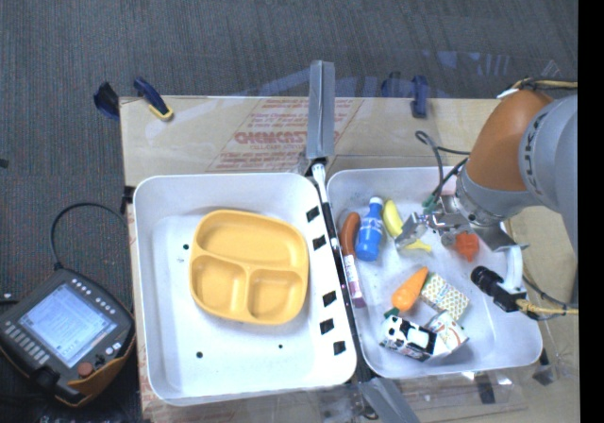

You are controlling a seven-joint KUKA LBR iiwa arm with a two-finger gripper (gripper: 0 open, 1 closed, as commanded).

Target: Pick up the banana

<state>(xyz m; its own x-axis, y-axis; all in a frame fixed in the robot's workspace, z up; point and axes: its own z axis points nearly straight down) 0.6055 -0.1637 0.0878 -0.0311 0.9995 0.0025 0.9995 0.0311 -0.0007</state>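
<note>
The banana (393,219) is a small yellow piece lying in the right bin (514,341), just right of a blue bottle (370,229). My gripper (413,233) hangs low over the bin, right beside the banana on its right and close to touching it. A yellow sliver (422,246) shows just beneath the gripper; I cannot tell whether it belongs to the banana. The grey arm with its orange band (505,143) reaches in from the right.
The right bin also holds a red-brown sausage (350,228), a marker (354,281), a carrot (410,289), a checkered box (444,296), a cow-patterned carton (406,336) and a red-orange item (466,244). A yellow divided plate (250,265) lies in the left bin (160,336).
</note>
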